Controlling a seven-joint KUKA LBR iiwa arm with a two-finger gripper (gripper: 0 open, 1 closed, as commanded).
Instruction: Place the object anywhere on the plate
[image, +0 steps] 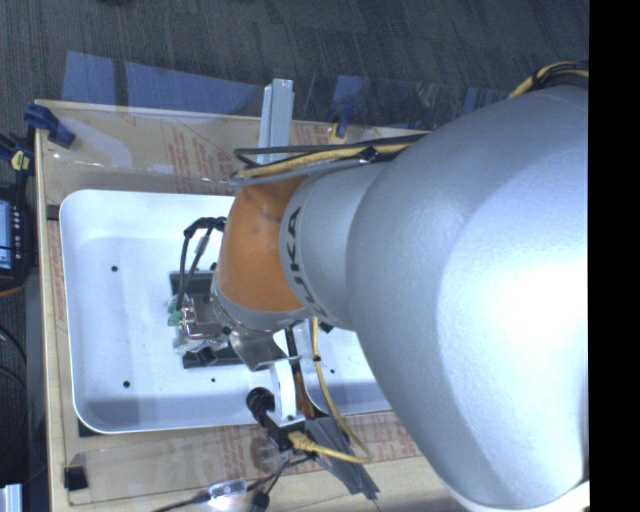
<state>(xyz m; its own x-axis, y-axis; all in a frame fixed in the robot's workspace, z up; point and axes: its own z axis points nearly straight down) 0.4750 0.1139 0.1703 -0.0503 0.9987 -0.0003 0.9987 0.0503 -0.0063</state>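
1. The grey arm takes up the whole right half of the frame, its orange band near the centre, and it hides most of the right-hand bin.
2. The counter runs behind and below the bins, with loose cables at the bottom centre.
3. The left white bin lies in the left half of the frame; a sliver of the second bin shows just below the arm.
4. The claw hangs low over the middle of the left bin, wrapped in cabling and dark hardware. Whether it is apart or together cannot be told from here.
5. A small green bit shows at the claw's left edge; it may be the object or part of the tool, too small to judge. No plate can be made out.
6. To do this step well, I would confirm a firm hold first, lift straight up clear of the bin wall, and lower gently before letting go.
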